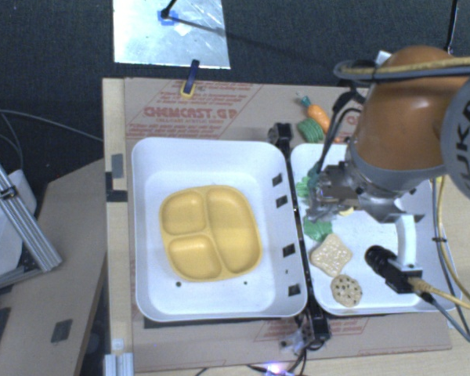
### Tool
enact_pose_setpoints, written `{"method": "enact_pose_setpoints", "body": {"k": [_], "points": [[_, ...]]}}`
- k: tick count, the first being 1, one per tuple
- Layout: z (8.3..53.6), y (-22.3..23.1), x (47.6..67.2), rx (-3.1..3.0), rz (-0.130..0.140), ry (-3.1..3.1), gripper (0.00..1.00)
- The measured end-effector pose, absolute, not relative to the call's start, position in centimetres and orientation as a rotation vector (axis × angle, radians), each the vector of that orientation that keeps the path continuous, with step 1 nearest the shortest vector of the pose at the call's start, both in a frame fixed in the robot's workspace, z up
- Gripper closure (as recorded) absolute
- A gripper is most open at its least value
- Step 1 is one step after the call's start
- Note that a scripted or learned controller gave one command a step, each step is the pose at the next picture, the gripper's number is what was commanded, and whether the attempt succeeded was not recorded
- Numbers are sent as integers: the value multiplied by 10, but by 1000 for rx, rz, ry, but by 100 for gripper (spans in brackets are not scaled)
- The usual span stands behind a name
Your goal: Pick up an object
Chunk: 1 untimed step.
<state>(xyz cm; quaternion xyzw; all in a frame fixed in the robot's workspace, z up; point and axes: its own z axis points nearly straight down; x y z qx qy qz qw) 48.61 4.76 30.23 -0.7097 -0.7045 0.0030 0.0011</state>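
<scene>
Choc-chip cookie (345,290) sits at the front of the R bin (359,229), w/ a square cracker (330,254) just behind it. Green leafy pieces (317,229) lie by that bin's left wall. My gripper (327,198) is right over them, and I can't tell if it's wide, narrow or holding anything. Toy carrot (319,116) lies outside, behind the bin. L bin (149,210) holds a yellow 3-section plate (211,232).
</scene>
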Motion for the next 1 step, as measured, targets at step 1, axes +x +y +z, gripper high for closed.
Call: {"method": "enact_pose_setpoints", "body": {"k": [1], "points": [[309,49,487,-2222,-3,-2223,100]]}}
